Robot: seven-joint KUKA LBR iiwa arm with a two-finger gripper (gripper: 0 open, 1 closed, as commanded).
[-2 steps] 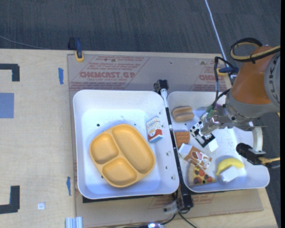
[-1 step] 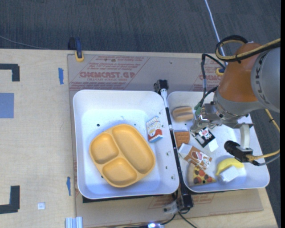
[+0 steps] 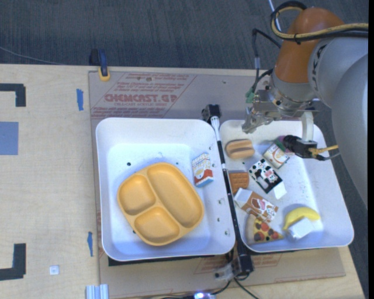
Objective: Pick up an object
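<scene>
In the right bin, my end effector hangs over the far left corner, grip state unclear, hot dog just below it, cow-print carton, pizza slice and banana crowding nearer, yellow tray and milk carton in the left bin.

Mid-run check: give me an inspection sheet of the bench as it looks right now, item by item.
Surface: wooden bench with blue tape marks; two white bins side by side, left bin and right bin.
Job's things: right bin holds a hot dog, cow-print carton, pizza slice, banana and small packets.
Clutter: yellow divided plate and small carton in left bin.
Tool: tool hangs over the right bin's far edge; nothing seen between its fingers.
Cables: black cables loop above the wrist.
Surroundings: dark carpet beyond the bench.
</scene>
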